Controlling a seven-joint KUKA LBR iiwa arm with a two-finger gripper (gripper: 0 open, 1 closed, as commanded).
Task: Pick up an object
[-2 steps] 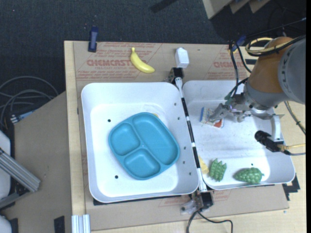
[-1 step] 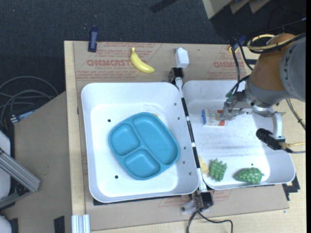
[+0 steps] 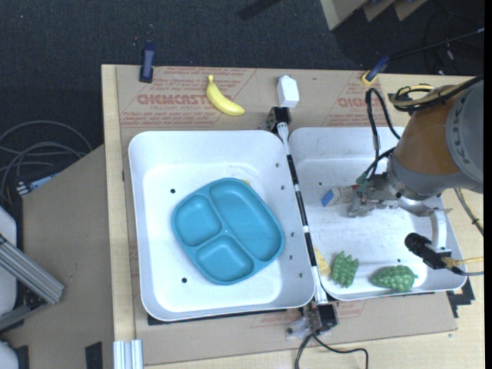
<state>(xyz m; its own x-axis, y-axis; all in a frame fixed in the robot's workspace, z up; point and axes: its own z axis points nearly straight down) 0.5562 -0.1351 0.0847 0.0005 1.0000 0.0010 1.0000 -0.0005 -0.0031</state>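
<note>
Reaching stage, nothing lifted yet.
My pincer (image 3: 361,202), grip state unreadable, hovered in the right bin (image 3: 338,148); blue piece (image 3: 327,197) at nine o'clock needed centring.

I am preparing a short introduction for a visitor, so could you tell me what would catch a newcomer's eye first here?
The blue divided tray in the left bin stands out first. Then the grey and orange arm over the right bin, its tool low near a small blue piece. A yellow banana lies on the board behind.
</note>
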